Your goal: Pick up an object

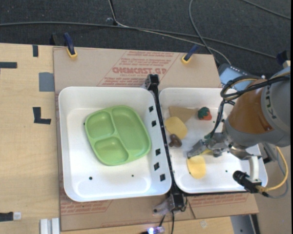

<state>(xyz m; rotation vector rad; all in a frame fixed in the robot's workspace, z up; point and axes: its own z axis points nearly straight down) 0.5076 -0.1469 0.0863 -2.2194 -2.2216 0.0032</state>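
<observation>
Yellow piece (197,167) upright-long, apparently under jaws (198,150)

Red print on cardboard sheet (136,69) under bins: approx "CHEMCAST GP"; smaller lines too blurry to read.

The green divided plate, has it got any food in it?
Empty. The green divided plastic plate lies flat in the left white bin, all three compartments showing bare green.
</observation>
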